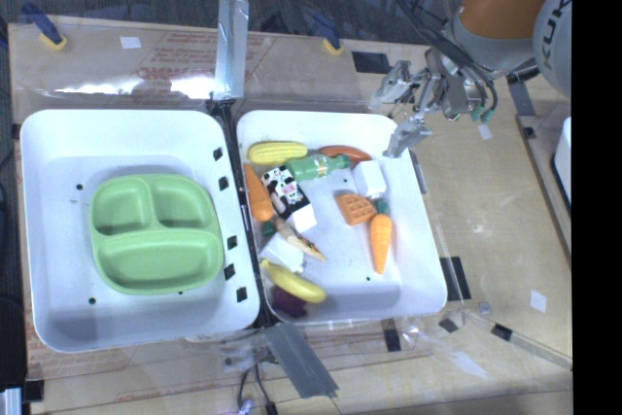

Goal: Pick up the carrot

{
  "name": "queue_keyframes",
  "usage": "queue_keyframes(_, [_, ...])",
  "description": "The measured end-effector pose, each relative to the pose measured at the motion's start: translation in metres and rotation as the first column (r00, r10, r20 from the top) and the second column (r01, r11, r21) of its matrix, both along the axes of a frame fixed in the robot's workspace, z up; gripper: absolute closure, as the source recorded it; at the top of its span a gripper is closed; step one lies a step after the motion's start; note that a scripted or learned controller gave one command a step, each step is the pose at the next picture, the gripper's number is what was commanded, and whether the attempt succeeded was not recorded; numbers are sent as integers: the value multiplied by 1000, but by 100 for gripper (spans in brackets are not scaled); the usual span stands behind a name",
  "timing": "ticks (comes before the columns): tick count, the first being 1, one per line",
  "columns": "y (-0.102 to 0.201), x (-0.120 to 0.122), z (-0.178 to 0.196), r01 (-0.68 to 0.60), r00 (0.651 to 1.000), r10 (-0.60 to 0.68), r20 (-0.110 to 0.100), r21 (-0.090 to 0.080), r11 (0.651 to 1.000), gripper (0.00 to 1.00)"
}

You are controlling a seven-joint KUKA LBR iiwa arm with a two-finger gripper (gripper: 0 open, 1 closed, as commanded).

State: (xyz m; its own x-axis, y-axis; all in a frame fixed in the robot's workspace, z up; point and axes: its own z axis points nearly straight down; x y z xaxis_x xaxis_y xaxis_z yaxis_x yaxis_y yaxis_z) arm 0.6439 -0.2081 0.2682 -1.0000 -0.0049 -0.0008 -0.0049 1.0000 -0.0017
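**Carrot pick: gripper above far right corner of right bin**

Jaws: fingers spread apart, one at the left of the wrist cluster and one angled down toward the bin rim; nothing between them; gripper (406, 112) sits over the far right corner of the right bin (431, 258), not down among the toys.

Camera view: carrot (380, 241) lies on the floor of the right bin, near its right wall, just below a small orange waffle piece (355, 207); a white block (369, 178) sits above that; a second orange, carrot-like item (259, 195) lies along the left wall, partly crowded by a black-and-white toy (283, 190) and corn (277, 152); a banana (295, 284) is at the near edge; left bin (39, 209) holds a green divided plate (154, 233).

Orientation: long axis runs nearly straight up-down in the picture, slightly tilted; thick end toward the waffle, narrow tip toward the near edge.

Step in hand (judgement): approach; best done by centring over the thick mid-body, turning the wrist so fingers close across the short axis, and descending clear of the waffle and right wall; the free-lying carrot looks the easier target.
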Motion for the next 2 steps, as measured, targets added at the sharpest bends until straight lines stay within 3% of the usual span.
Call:
queue_keyframes(1, [-1, -52, -127, -206, 979, 206, -6, 5, 979, 0])
queue_keyframes(2, [-2, -117, -176, -219, 976, 219, -1, 2, 976, 0])
